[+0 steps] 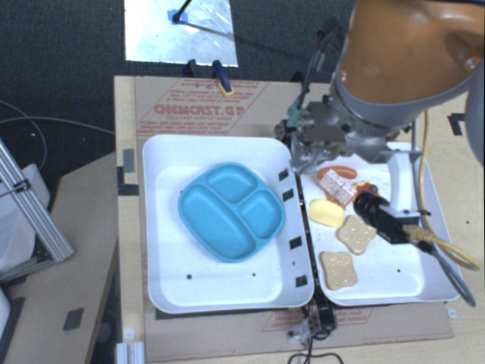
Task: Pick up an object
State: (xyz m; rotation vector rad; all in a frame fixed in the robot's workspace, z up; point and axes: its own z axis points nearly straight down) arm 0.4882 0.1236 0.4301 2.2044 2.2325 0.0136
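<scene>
Glossy orange arm [402, 44] above toast-shaped slices [356, 234].

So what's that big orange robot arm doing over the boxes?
The robot arm is reaching over the right bin, which holds toy food: two bread slices, a yellow piece and a sausage. Its gripper hangs at the bin's back corner. The blue divided plate sits in the left bin.
</scene>
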